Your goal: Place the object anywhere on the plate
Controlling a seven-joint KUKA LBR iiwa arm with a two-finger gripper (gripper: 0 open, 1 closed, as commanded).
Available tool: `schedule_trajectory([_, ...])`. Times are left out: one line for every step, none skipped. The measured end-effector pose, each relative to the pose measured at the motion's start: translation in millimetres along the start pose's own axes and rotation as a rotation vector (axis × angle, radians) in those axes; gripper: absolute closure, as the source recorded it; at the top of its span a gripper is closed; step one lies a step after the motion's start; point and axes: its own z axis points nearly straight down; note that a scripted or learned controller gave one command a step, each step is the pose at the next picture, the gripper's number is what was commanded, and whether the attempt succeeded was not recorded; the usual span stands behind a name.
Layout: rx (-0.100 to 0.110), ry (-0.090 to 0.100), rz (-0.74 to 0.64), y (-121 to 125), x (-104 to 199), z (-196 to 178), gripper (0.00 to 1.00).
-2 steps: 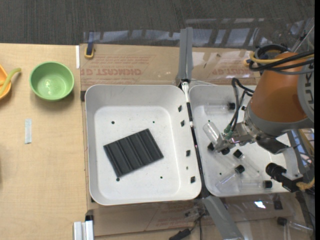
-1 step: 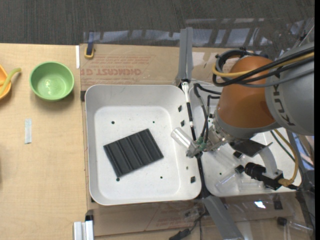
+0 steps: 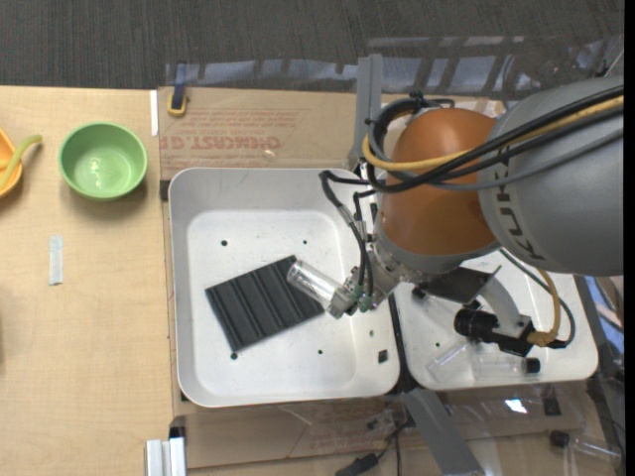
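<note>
A black ridged plate (image 3: 266, 302) lies flat and slanted in the left bin (image 3: 198, 365), left of centre. A clear plastic tube (image 3: 312, 280) lies tilted over the plate's upper right corner. Its lower right end meets the tip of my gripper (image 3: 349, 301). The gripper hangs low over the left bin, just right of the plate, under the orange band of the arm (image 3: 442, 191). The wrist hides how the tube's end sits at the gripper.
The right bin (image 3: 585, 355) holds a few clear plastic pieces (image 3: 448, 359) near its front. A green bowl (image 3: 103, 160), an orange item (image 3: 6, 167) and a small pale strip (image 3: 56, 261) sit on the wooden table to the left. Cardboard lies behind the bins.
</note>
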Motion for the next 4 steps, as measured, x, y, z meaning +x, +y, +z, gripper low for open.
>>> schedule_trajectory([0.002,0.001,-0.161,38,44,88,1.00])
schedule_trajectory([-0.002,-0.002,-0.149,128,27,3,1.00])
schedule_trajectory([0.001,0.000,-0.335,80,90,28,1.00])
schedule_trajectory([-0.001,-0.003,-0.294,81,90,122,1.00])
